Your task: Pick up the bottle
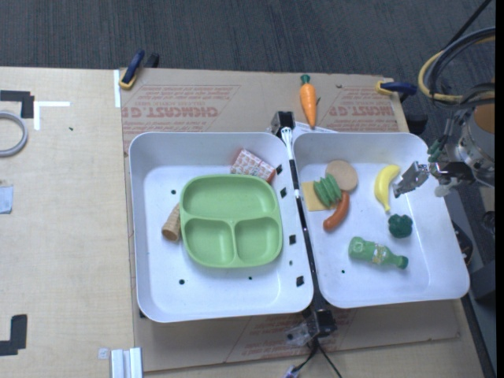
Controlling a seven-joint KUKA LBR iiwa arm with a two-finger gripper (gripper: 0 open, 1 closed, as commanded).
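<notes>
Fingers (409, 181) slightly parted, nothing between them, hanging over the right bin (441, 286) near its right wall. Gripper (411, 181) just right of the banana (385, 186), apart from it, and above the broccoli (401, 226). Green bottle (377, 253) lying on its side well below and a little left of the fingertips, cap toward the right, untouched. Further left: sausage (336, 211), burger bun (342, 175) and lettuce (327, 190). Well left, in the other bin (150, 235), a green divided plate (231, 220).
</notes>
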